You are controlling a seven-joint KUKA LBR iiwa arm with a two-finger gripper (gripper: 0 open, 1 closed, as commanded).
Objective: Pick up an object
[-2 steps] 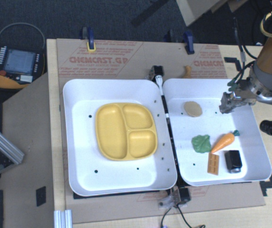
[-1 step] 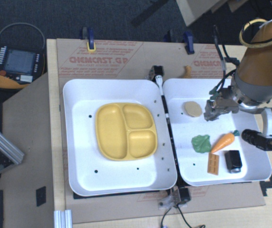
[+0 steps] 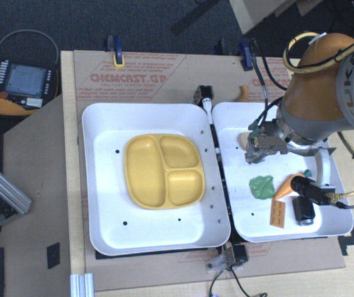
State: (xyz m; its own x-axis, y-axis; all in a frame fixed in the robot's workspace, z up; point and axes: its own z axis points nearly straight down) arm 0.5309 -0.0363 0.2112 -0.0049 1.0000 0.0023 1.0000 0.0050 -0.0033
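Tray (image 3: 163,170) one; orange pieces (image 3: 277,214) perhaps two.

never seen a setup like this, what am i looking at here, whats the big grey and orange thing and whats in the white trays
One camera, fixed above a bench, looks down at a slant. The big grey and orange thing is a robot arm reaching in from the right. Its gripper hangs over the right bin. That bin holds a green lump, an orange wedge and an orange block. The left bin holds a yellow divided plate. Whether the gripper holds anything I cannot tell.
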